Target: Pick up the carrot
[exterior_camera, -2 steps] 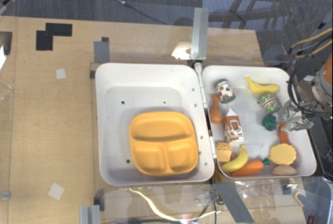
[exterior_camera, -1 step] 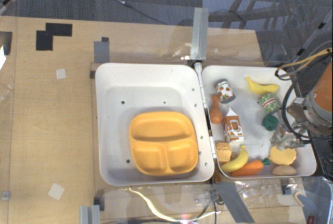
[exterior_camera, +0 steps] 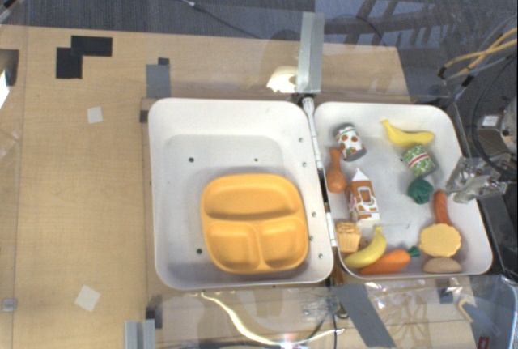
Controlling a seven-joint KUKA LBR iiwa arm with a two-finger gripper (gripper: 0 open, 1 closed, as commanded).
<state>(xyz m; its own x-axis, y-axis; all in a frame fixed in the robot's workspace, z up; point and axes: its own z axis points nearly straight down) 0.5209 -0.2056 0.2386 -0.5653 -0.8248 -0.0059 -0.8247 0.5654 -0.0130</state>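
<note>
1. The carrot point(exterior_camera: 389, 261) lies on its side along the near wall of the right bin point(exterior_camera: 387, 114), toward the near left part.
2. A yellow banana point(exterior_camera: 367, 249) rests against the carrot's left end; a cracker-like block point(exterior_camera: 349, 236) sits just left of that.
3. Right of the carrot: a small green piece point(exterior_camera: 414, 252), a yellow round slice point(exterior_camera: 440, 240) and a tan potato point(exterior_camera: 441, 265).
4. A milk carton point(exterior_camera: 363, 195) stands just beyond the banana.
5. The end effector point(exterior_camera: 473, 181) sits at the bin's right edge, well apart from the carrot; cannot tell whether it is parted or closed.
6. A red sausage point(exterior_camera: 441, 208) and green broccoli point(exterior_camera: 420, 191) lie beside it.
7. The left bin point(exterior_camera: 227, 117) holds an orange divided tray point(exterior_camera: 254, 222).
</note>
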